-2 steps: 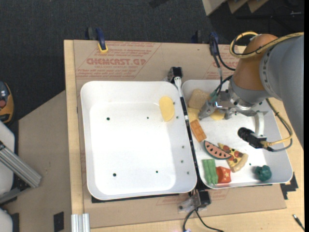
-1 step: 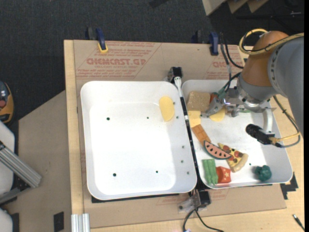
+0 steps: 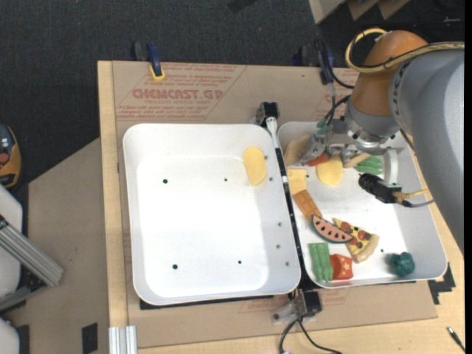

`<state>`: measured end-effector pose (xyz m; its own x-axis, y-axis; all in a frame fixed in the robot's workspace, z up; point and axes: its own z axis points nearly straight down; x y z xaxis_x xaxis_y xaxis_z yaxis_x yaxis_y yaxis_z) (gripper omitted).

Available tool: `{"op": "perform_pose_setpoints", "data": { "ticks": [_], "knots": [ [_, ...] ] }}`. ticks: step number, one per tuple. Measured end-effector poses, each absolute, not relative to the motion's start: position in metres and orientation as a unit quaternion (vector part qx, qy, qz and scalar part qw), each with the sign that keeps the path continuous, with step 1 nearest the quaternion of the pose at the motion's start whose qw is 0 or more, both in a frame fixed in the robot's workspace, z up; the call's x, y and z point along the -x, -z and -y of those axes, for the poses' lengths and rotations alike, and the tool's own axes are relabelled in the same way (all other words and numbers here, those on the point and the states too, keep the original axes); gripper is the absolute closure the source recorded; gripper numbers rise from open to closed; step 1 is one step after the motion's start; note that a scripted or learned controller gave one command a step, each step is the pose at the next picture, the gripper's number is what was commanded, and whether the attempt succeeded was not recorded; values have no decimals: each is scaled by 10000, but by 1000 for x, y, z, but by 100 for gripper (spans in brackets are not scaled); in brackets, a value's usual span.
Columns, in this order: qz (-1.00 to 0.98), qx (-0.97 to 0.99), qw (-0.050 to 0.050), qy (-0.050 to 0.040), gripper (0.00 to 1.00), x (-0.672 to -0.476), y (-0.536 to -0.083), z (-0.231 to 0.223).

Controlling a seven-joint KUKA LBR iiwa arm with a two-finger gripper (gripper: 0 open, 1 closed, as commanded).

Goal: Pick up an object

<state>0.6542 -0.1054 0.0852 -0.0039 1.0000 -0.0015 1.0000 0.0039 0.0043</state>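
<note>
Arm (image 3: 413, 72): grey with an orange band, reaching in from the right edge of the bench, bent down over the far end of the right bin.
Gripper (image 3: 333, 150): low over the far left part of the right bin, just above the toys there.
Fingers: hidden among wrist hardware and toys; cannot tell whether spread or closed, nothing clearly seen between them.
Left bin (image 3: 147, 146): white, shallow, carrying one thing.
Pale yellow oval piece (image 3: 255, 165): lying flat in the left bin, close to its right wall, toward the far right corner.
Right bin (image 3: 424, 249): white, shallow, touching the left bin along the shared middle walls.
Yellow round piece (image 3: 330, 172): in the right bin's far part, directly below the gripper, touching or nearly touching it.
Red piece (image 3: 321, 158): just beside the yellow round piece, under the gripper.
Green piece (image 3: 370, 165): right of the gripper, near the far right corner.
Yellow block (image 3: 297, 181): against the left wall of the right bin.
Watermelon slice (image 3: 330, 228): mid-bin, near the left wall.
Pizza slice (image 3: 361, 241): just beside the watermelon slice, on its right.
Green bar (image 3: 320, 261): near the near left corner.
Red block (image 3: 341, 266): touching the green bar's right side.
Dark green lump (image 3: 402, 263): near the near right corner, apart from the others.
</note>
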Motion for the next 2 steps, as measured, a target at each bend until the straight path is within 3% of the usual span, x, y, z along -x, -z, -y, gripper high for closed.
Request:
{"op": "perform_pose_setpoints", "data": {
  "ticks": [1,2],
  "knots": [
    [-7079,-7063,26,-10,100,-654,-97,107],
    [-7102,-7039,38,-55,100,-669,-192,27]
  ]
}}
